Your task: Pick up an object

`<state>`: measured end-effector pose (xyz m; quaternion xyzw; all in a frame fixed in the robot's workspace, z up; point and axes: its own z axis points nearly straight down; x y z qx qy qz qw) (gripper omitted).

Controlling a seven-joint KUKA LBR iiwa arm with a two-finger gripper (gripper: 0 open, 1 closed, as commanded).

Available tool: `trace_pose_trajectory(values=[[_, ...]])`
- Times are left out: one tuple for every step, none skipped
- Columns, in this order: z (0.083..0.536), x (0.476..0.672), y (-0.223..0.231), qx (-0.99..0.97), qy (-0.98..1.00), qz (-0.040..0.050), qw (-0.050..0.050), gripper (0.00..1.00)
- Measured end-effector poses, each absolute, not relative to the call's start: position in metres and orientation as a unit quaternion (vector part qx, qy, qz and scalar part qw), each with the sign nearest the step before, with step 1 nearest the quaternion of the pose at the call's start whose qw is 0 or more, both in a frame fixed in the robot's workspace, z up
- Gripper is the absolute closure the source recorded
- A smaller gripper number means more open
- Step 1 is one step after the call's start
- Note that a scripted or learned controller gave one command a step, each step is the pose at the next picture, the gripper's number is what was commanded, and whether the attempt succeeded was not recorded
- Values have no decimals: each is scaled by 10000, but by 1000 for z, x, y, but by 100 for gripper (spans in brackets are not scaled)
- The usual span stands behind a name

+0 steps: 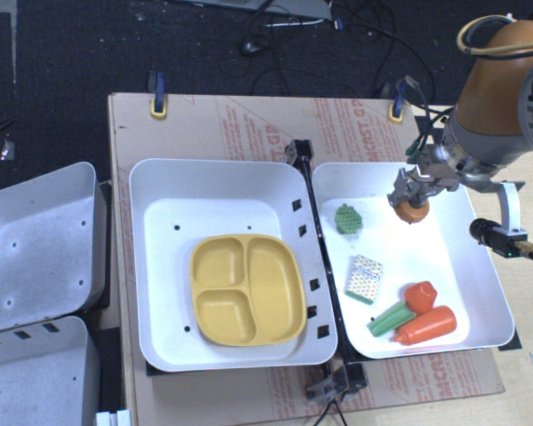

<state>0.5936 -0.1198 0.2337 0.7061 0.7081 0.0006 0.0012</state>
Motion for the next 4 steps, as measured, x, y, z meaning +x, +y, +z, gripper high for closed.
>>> trace_pose_trajectory(values=[[225, 584, -64, 7045, 7097, -1, -17, 100], [218, 573, -8, 7044, 7098, -3, -19, 100], [224, 550, 34, 7046, 7096, -2, -16, 100], [235, 531, 80, 7042, 7100, 2, -13, 100]])
